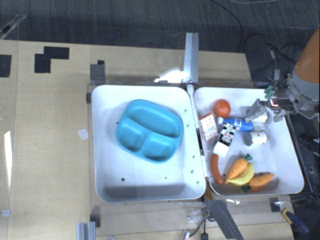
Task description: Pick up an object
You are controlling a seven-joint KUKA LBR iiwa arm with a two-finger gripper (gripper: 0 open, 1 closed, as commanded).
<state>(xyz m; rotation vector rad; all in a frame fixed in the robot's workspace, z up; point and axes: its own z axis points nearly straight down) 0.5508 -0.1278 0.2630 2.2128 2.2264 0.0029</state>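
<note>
while the grey metal claw [261, 111] hangs at the right of the frame with its fingers spread and holding nothing, a blue-and-white tube-shaped bottle [237, 124] lies just beside it in the right shallow white bin [295, 176], near a round orange-red ball [222, 107].

Right bin [295, 176]: crowded centre and lower part; bottle [239, 124], cartons, carrots, banana [243, 176] close together. Bare floor along right wall. Left bin [107, 179]: blue tray [149, 130] centre; bare margins around it.
</note>
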